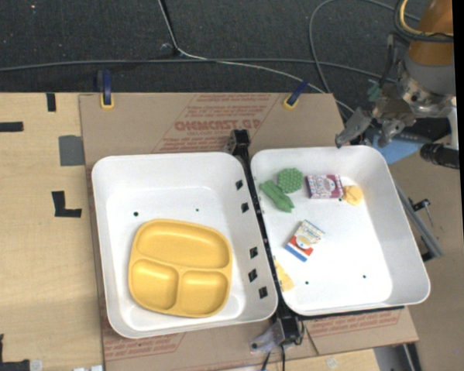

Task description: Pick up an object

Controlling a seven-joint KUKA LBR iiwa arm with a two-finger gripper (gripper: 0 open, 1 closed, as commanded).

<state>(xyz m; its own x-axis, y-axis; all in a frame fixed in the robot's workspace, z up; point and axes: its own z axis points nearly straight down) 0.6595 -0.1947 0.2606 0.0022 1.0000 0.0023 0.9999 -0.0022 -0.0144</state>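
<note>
Evidently the gripper, its finger state impossible to tell, hung just beyond the far right corner of the right bin, so a sound pick meant descending squarely over the pink packet lying inside near that corner

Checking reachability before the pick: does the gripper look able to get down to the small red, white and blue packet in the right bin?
Probably yes. The packet lies alone on open bin floor, nothing over it, and the gripper sits just beyond the right bin's far rim.

Lab bench with white bins
</note>
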